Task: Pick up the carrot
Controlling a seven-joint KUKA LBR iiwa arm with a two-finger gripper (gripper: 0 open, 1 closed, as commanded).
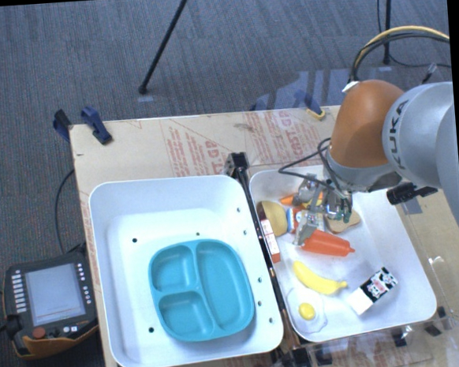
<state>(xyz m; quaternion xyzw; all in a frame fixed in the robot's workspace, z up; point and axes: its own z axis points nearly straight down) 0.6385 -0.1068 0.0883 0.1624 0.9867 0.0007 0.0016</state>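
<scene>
**Gripper low over the carrot in the right bin**

The grey arm (pixel 400 137) reaches in over the right bin (pixel 403 284), while the left bin (pixel 114 219) holds a teal divided plate (pixel 200 290). The gripper (pixel 315 211) hangs just above the carrot's (pixel 327 244) left end; whether its claw is released or clenched cannot be told. The carrot lies mid-bin, long axis nearly left-right, sloping slightly down toward the right. Just below it lie a banana (pixel 319 279), a milk carton (pixel 374 289) and a fried egg (pixel 307 312).
</scene>
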